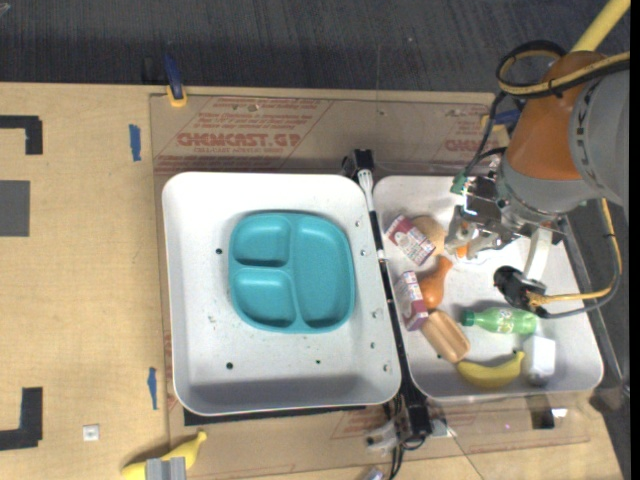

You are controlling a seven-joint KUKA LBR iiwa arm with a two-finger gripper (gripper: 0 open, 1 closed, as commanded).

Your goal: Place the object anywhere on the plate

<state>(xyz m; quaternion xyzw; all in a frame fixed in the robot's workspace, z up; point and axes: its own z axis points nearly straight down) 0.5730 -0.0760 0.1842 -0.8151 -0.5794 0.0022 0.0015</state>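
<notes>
On the left of the tabletop (80, 268) sits the left bin (190, 348), and in it the teal plate (293, 271), divided into three compartments. Nothing lies on the plate, so the placing itself is not yet done.

Behind the bins, the brown cardboard (420, 128) under them carries reddish printing; the large word reads roughly "CHEMCAST" followed by letters too faint to make out, and the smaller lines above and to the right are unreadable.

Moving right, the right bin (580, 358) holds the loose items: a small packet with a dark red label (408, 237), a second small packet (411, 293) just below it, an orange carrot-like piece (432, 290), a brown bread-like roll (446, 336), a green bottle (500, 320) lying on its side, a banana (492, 369) near the front wall, and a white block (541, 357) beside the banana. The packet labels are too small to read.

The claw (468, 230) hangs over the upper part of the right bin, close to the packet with the red label. I cannot tell whether it is parted or closed, nor whether it has hold of anything (the wrist hardware hides that). Which item is meant to go to the plate is not evident; all of them appear to be lying in the right bin. By my reading the task is at its beginning: pick, carry and set down all remain.
</notes>
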